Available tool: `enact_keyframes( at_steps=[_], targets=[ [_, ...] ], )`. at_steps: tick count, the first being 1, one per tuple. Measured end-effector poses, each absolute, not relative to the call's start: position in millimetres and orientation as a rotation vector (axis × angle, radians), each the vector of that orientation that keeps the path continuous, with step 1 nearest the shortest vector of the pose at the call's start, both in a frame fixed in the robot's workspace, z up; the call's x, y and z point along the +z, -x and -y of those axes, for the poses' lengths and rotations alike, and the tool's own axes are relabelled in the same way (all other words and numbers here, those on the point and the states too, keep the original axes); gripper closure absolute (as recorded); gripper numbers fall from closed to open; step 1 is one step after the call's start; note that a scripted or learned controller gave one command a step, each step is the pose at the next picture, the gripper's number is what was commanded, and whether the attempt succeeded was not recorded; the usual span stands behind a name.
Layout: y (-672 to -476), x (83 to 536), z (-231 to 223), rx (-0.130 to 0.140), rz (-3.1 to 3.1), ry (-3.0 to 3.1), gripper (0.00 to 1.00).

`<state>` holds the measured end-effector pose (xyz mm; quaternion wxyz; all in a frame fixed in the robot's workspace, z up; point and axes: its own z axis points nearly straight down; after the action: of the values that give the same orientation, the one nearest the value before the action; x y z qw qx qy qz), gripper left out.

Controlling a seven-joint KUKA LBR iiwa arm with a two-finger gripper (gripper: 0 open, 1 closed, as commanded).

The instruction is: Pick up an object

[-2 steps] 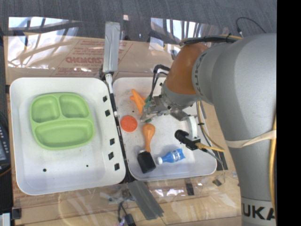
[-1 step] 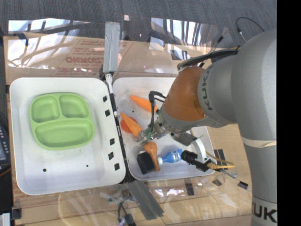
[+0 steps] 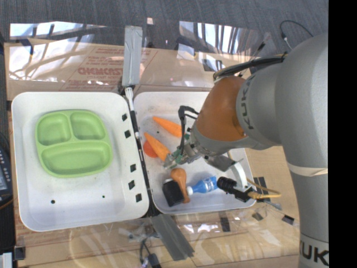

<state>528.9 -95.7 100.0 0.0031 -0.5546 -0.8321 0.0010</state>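
The lower carrot (image 3: 155, 146) lay in the right bin (image 3: 162, 100), near its left wall, slanting down toward the right, and you would have seen the end effector (image 3: 175, 159) right at its lower right tip. You could not have told from this slanted view whether the end effector was open, closed, or gripping the carrot.

Working from the left, you had the left bin (image 3: 22, 149) on the table (image 3: 83, 66), with a green divided plate (image 3: 73, 143) lying flat in its upper half. The right bin touched it side by side. Just past the lower carrot, a second carrot (image 3: 167, 126) lay above it, near but apart, on a similar slant. Below the end effector you saw a black block (image 3: 172, 193) at the bin's front wall, with a brown drumstick-shaped piece (image 3: 179, 177) against its upper right. A blue bottle (image 3: 203, 186) lay just right of those two. The arm (image 3: 223, 116) came in from the right, its orange band hanging over the bin's middle.
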Motion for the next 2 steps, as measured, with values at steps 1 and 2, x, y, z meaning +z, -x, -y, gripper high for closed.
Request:
enact_keyframes(
  at_steps=[1,2],
  targets=[
    [-528.9,100.0,95.6,0.003,2.609,1.739,0.00],
    [-577.6,91.2,107.9,0.002,2.583,1.783,0.00]
  ],
)
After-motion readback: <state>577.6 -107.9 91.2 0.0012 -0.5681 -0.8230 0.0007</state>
